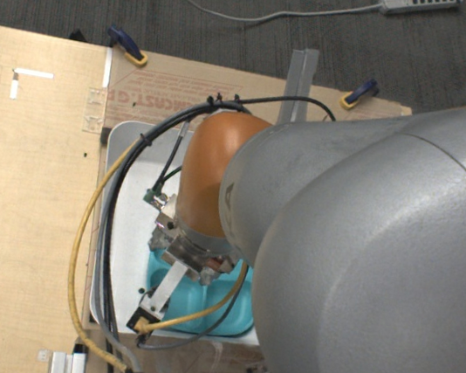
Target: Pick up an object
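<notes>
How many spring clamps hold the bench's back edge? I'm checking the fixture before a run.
2. One clamp sits at the back edge left of the grey post; the other clamp sits right of it. The arm covers much of the bench, so more may be hidden.

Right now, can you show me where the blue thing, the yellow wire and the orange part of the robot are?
blue thing (226, 308): camera view, its flat top.
yellow wire (81, 231): camera view, middle of its long curve.
orange part (209, 168): camera view, its rounded side.

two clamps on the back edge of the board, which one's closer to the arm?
The right clamp, blue with orange tips: it sits just beside the grey arm. The left clamp is farther off, above the white bin's left corner.
</notes>
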Motion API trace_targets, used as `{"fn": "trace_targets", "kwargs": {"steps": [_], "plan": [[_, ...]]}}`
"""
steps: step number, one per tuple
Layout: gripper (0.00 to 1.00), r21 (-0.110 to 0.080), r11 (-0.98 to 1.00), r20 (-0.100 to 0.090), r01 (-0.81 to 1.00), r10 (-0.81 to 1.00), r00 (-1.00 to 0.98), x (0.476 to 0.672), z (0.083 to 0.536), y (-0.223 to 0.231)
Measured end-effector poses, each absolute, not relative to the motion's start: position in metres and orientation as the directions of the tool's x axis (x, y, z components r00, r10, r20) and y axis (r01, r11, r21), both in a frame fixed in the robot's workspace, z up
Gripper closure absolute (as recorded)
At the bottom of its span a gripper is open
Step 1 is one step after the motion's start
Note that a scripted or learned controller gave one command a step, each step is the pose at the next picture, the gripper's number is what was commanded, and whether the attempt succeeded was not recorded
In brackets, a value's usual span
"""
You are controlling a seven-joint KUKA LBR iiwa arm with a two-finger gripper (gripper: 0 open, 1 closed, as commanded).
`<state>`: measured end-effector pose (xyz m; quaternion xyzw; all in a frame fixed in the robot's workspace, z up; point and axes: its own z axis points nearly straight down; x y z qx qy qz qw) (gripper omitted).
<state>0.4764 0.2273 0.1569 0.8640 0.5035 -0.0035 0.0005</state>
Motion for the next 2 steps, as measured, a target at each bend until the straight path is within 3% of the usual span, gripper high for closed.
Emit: {"fn": "trace_targets", "kwargs": {"steps": [1,2], "plan": [[0.00,-0.004,-0.014,-0.003,1.000,1.000,0.014,0.477,0.154,0.185],[0.00,0.004,-0.213,0.001,0.977,0.977,0.213,0.479,0.114,0.228]]}}
